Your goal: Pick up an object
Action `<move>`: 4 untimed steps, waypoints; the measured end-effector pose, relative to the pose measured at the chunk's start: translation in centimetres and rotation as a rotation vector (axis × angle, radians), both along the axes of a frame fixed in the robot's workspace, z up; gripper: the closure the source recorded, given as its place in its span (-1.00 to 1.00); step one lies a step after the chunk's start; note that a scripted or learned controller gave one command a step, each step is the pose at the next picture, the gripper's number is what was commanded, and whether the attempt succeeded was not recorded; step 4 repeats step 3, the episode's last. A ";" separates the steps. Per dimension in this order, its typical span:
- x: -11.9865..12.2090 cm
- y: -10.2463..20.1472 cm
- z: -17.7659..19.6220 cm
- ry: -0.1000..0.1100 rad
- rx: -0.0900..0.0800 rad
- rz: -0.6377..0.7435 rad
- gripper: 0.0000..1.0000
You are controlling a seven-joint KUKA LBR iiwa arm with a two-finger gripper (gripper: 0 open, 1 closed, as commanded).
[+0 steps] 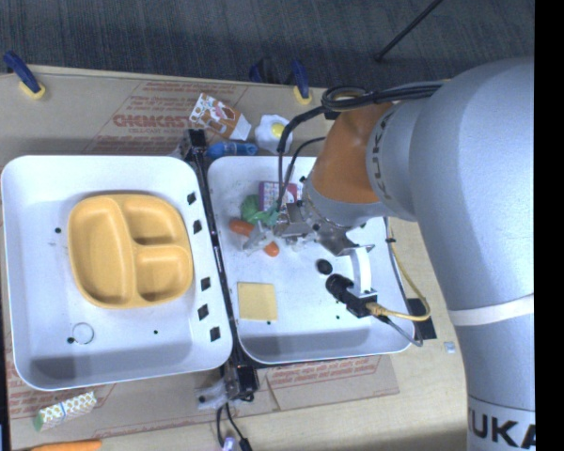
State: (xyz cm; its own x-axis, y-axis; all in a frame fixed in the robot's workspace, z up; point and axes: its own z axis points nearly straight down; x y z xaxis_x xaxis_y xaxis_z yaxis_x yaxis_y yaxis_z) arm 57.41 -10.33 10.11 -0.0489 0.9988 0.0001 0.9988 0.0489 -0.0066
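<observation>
- My arm (432,158) reaches in from the right, its orange band (343,163) hanging over the right bin (385,341).
- The claw (284,222) is down in that bin's upper left part, among a small cluster of items; I cannot tell how wide it is or whether it has hold of anything.
- Just beside it I see a green piece (255,207), an orange carrot-like piece (241,225) and a small orange-red ball (272,248).
- A flat pale yellow square (257,301) lies lower in the same bin, apart from the cluster.
- The left bin (38,346) holds a yellow divided tray (130,248).
- On the worktop (122,111) behind the bins sit a patterned carton (210,113) and a blue item (230,147).
</observation>
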 end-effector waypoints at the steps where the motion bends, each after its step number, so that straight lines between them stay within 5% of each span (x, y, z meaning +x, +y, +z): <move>1: 4.8 0.7 -0.9 -0.005 0.001 0.294 -1.00; 2: 4.9 0.7 0.1 -0.005 0.000 0.298 1.00; 3: 6.8 7.1 11.3 -0.006 0.001 0.134 1.00; 4: 6.8 7.1 11.3 -0.006 0.001 0.134 1.00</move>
